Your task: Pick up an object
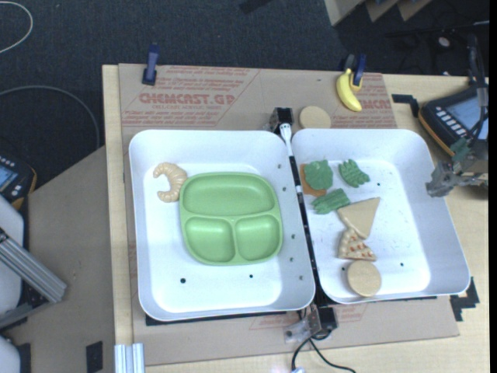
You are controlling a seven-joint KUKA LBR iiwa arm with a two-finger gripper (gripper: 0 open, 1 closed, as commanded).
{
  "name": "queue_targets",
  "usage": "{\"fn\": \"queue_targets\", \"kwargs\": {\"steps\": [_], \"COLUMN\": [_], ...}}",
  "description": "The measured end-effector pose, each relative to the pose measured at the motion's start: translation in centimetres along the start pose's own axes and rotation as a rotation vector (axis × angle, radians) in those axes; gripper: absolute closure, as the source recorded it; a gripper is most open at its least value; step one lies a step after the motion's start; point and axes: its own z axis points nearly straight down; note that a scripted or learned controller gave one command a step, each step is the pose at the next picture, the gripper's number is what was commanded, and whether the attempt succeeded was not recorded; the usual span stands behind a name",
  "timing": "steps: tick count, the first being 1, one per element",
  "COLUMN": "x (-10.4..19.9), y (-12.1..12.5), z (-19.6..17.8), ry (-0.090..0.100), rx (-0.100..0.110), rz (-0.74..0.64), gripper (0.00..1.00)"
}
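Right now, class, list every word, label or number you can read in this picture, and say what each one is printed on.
"CHEMCAST G P": large red letters on the brown board behind the left bin.
Smaller red print above those letters: too blurred to read.
Red print on the board by the banana: partly hidden and blurred, unreadable.
Display of the device at the right: too small to read.

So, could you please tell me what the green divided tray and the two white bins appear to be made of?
The green divided tray looks like moulded plastic with a matte finish: one even colour, rounded compartment walls, soft highlights only. The left bin and right bin look like thin formed white plastic, slightly glossier, with rounded corners and small dark holes; sheet metal cannot be ruled out.
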Motion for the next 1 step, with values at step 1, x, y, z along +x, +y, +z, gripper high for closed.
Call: {"fn": "queue_targets", "kwargs": {"steps": [1], "x": [0.01], "y": [0.09], "z": [-1.03], "ry": [-0.001], "rx": [-0.003], "rz": [-0.001], "gripper": [1.0]}}
